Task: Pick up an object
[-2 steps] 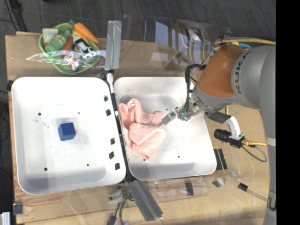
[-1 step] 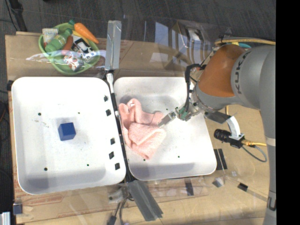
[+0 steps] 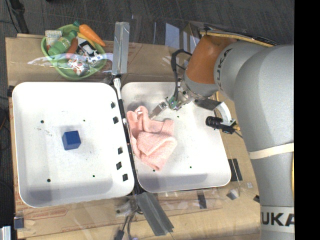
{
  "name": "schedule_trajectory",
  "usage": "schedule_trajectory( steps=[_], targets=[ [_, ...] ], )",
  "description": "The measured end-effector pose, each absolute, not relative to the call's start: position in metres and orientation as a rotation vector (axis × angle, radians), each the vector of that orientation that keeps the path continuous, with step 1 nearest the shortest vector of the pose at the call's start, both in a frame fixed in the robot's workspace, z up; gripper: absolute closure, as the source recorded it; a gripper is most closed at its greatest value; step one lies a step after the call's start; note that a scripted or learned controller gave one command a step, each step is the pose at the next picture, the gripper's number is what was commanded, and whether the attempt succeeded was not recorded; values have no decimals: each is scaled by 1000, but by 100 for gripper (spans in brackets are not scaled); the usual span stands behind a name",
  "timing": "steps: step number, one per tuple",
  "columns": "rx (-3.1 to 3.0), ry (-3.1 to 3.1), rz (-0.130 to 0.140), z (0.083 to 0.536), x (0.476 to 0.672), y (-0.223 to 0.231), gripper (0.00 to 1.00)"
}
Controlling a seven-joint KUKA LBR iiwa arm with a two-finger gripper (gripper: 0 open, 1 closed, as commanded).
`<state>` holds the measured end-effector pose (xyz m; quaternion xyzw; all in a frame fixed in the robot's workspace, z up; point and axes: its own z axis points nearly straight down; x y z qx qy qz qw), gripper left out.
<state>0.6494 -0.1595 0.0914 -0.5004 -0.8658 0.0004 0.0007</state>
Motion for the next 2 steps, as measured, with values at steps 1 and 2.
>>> schedule_trajectory(
  steps=[1, 2],
  targets=[
    [-1578, -2715, 2, 92, 596, -178, 0],
    [-1531, -2740, 2, 92, 584, -144, 0]
  ],
)
